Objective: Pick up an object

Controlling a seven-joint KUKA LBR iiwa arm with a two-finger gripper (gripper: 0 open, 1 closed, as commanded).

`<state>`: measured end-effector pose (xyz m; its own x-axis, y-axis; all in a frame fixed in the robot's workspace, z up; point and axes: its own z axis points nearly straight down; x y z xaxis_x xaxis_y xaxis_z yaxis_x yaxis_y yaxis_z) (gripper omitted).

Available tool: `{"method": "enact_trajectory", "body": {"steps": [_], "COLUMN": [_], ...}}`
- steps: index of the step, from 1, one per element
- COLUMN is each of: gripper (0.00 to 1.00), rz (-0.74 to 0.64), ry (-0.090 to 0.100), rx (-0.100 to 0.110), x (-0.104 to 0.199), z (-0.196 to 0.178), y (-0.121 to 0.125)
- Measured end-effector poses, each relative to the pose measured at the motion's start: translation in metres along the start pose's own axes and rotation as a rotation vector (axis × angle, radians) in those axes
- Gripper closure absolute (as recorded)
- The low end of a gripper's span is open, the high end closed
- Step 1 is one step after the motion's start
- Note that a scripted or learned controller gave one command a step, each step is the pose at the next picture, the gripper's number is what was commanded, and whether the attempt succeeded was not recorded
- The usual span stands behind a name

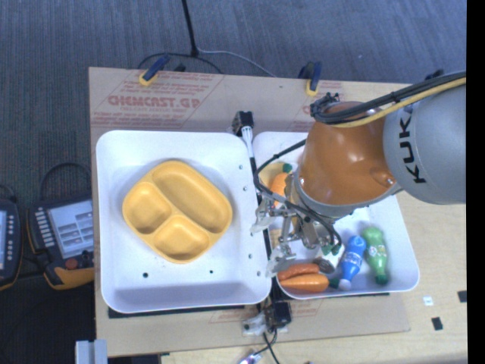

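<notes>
Two white bins side by side on a brown surface [151, 101]. In the left bin [121, 279], a yellow tray [176, 209] with three compartments, lying flat near the middle, tilted a little clockwise. At 3 o'clock from it, the right bin [405, 268], largely covered by the arm [424, 146] reaching in from 3 o'clock, orange band [345, 161] just above the wrist.

Below the band, the hand [292, 237], low over the right bin's left side, close to the wall shared with the left bin. Cannot tell whether spread or pressed together (metal parts and wires crowd the fingertips). Nothing visibly pinched.

Objects to pick, all in the right bin. At 6 o'clock from the hand, a carrot [303, 282] lying sideways against the front wall, with a red piece [298, 269] touching its upper side. At 4 o'clock from the hand, a blue bottle [352, 259] with a white cap, slanted, cap end toward the carrot. Just beside it at 3 o'clock, a green bottle [376, 255], also lying down. At 11 o'clock from the hand, an orange thing [279, 183] partly hidden under the wrist.

Outside the surface, at 9 o'clock from the left bin, a pendant [64, 230] on the carpet.
</notes>
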<state>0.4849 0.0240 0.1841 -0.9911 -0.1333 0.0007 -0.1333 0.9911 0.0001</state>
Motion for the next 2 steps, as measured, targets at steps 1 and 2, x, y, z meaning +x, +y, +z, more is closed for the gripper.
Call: {"method": "enact_trajectory", "body": {"steps": [1,2], "gripper": [0.00,0.00], "rz": [-0.224,-0.454], "ry": [-0.003,-0.004], "rx": [-0.001,0.000], "x": [-0.042,-0.079], "z": [0.000,0.000], "y": [0.031,0.029]}}
